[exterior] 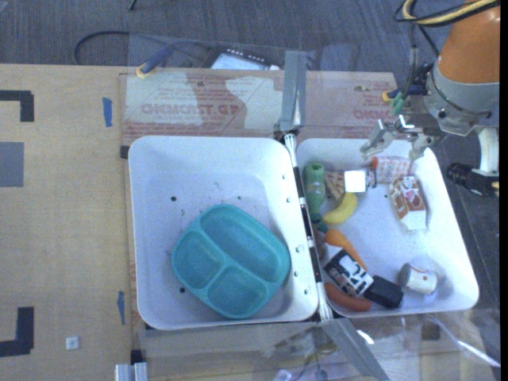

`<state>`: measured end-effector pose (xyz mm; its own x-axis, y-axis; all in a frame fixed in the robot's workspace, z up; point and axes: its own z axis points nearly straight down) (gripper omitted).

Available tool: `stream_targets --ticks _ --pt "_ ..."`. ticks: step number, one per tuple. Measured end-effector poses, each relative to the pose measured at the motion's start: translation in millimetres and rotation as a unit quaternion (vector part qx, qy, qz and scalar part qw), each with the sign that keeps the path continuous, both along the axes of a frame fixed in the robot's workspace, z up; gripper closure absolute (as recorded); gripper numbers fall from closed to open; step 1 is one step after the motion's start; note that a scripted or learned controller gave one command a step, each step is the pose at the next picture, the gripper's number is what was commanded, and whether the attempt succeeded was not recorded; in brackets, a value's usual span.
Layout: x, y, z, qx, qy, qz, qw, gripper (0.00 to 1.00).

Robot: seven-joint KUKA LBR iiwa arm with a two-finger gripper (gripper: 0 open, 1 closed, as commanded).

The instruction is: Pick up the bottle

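The bottle [315, 186] is green and lies along the left wall of the right bin [456, 252], its cap end toward the back. A banana [344, 209] rests against its lower right side. My gripper [397, 148] hangs over the back edge of the right bin, well to the right of the bottle and apart from it. Its fingers are spread open with nothing between them. A red-and-white packet [391, 168] lies just below the fingertips.
The right bin also holds a white cube [355, 181], a snack packet [407, 202], a carrot [344, 243], a black-and-white box [349, 274], a black block [384, 292] and a small can [418, 279]. A teal divided plate [230, 260] lies in the left bin [159, 173].
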<state>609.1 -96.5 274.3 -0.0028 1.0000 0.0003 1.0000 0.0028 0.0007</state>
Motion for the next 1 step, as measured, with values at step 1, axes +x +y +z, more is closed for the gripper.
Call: stream_targets --ticks 1 --pt "-83.5 -30.7 -17.5 -0.0001 0.0 0.04 0.9992 0.0"
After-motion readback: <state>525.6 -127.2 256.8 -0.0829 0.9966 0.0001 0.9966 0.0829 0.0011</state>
